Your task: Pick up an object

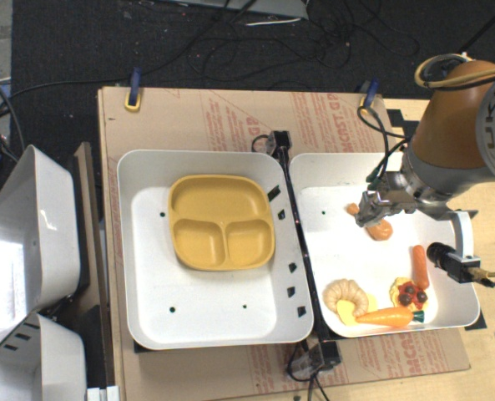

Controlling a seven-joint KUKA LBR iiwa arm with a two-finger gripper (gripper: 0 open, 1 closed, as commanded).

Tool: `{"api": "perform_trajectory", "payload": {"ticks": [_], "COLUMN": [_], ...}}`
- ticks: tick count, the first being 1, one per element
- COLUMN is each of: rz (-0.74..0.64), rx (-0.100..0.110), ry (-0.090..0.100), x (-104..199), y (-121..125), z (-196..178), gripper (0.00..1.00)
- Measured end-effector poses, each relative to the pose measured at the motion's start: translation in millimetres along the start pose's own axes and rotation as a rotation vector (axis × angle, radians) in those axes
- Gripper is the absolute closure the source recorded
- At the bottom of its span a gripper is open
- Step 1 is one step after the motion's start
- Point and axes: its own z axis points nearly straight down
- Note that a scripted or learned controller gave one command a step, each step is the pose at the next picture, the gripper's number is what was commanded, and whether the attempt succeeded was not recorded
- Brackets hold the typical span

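The gripper hangs over the right bin, just beside a small orange toy; jaw state cannot be told. Light, smooth, likely slippery: grip across its middle.

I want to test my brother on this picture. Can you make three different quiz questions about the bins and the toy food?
1. True or false: the yellow tray lies in the left bin.
2. Which bin is the gripper over? A) left B) right
3. Fill in: the carrot lies along the right bin's ____ edge.

Key: 1 true. 2 B. 3 near.
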Motion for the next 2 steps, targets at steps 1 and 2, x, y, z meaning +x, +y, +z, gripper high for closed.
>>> {"api": "perform_trajectory", "payload": {"ticks": [1,2], "rz": [-0.005,-0.005], "rx": [0.005,0.004], "ry": [0.003,0.002], "x": [55,98], "y": [6,11], "z": [6,3], "gripper": [1.00,1.00]}}
